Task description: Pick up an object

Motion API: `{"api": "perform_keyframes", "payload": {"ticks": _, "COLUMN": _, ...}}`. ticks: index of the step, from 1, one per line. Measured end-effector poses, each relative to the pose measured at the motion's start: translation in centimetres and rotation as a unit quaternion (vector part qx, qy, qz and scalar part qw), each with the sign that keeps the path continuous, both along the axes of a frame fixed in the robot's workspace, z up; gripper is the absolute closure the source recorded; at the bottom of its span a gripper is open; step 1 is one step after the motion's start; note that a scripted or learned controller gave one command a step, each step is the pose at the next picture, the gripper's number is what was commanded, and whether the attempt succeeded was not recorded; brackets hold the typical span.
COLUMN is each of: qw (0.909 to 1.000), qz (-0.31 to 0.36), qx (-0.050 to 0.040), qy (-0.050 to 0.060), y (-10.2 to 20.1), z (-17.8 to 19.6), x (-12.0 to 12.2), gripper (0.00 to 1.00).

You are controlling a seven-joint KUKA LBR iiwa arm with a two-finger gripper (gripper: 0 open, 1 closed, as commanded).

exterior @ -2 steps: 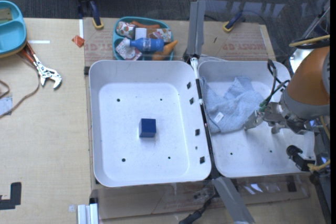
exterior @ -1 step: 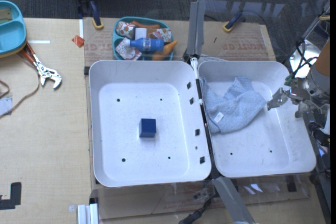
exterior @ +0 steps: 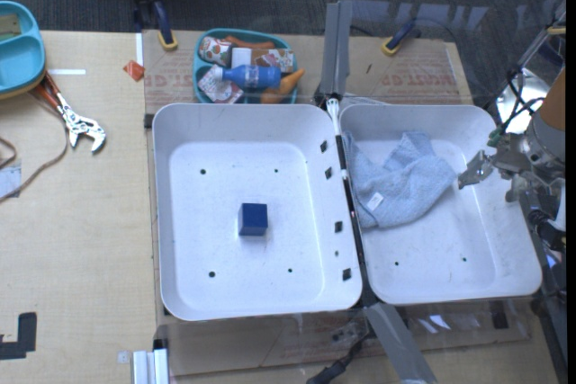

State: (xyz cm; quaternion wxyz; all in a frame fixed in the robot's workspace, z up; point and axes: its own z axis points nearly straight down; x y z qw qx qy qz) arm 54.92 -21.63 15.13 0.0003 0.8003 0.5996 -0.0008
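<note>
1. From my remote seat I use the left bin (exterior: 171, 220) as my landmark; it sits on the worktop (exterior: 72, 265).
2. Well to the left of that bin, a wrench (exterior: 79, 126) lies on the worktop, and further left and up is a light blue divided tray (exterior: 18, 49).
3. Just behind the left bin's back rim I see a small teal tub (exterior: 245, 67) packed with mixed items, a blue bottle (exterior: 252, 76) among them.
4. Inside the left bin, a dark blue cube (exterior: 254, 218) rests flat on the floor, a little right of centre, apart from every wall.
5. Touching the left bin's right side is the right bin (exterior: 468, 265); a crumpled pale blue cloth (exterior: 400, 180) lies in its left half, near the shared edge.
6. Furthest from the left bin, at the right bin's right rim, the pincer (exterior: 475, 171) hangs just beside the cloth's right end. I cannot tell whether its fingers are apart or together, and I see nothing between them.
</note>
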Motion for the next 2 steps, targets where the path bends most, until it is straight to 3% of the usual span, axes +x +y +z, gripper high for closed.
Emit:
{"api": "perform_keyframes", "payload": {"ticks": 1, "qw": 0.993, "qz": -0.118, "qx": 0.0, "qy": 0.0, "y": 0.8, "z": -0.9, "x": 1.9, "gripper": 0.0}}
{"api": "perform_keyframes", "payload": {"ticks": 2, "qw": 0.9947, "qz": -0.103, "qx": 0.0002, "qy": 0.0, "y": 8.8, "z": -5.9, "x": 4.7, "gripper": 0.0}}
